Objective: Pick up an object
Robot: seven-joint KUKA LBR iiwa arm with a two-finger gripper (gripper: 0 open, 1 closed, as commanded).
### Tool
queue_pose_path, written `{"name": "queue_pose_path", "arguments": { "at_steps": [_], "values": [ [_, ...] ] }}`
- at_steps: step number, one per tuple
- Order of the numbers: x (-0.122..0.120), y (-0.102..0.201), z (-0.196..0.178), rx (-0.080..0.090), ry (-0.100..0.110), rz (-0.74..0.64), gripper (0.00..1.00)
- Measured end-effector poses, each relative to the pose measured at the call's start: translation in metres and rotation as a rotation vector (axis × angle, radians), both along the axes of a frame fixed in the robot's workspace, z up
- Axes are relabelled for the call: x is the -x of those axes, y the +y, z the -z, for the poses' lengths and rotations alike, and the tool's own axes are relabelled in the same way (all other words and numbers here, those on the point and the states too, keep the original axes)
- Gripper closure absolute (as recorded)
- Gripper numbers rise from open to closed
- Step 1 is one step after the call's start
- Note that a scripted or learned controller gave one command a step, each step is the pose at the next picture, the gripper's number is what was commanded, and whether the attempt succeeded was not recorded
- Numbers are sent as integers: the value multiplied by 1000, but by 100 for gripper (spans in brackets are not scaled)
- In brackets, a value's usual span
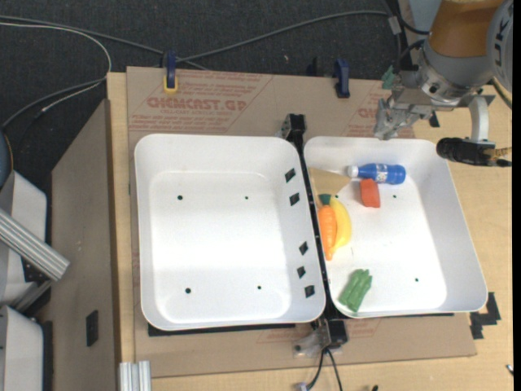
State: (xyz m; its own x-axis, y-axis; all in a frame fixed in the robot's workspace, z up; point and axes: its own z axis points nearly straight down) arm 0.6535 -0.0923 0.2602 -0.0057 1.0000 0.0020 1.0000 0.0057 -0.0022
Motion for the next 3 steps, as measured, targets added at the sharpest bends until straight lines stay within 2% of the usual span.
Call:
{"name": "queue_pose_path", "arguments": {
  "at_steps": [1,3],
  "values": [
    [1,50,5,-1,0,0,100],
    [21,152,1,0,1,0,100]
  ]
}}
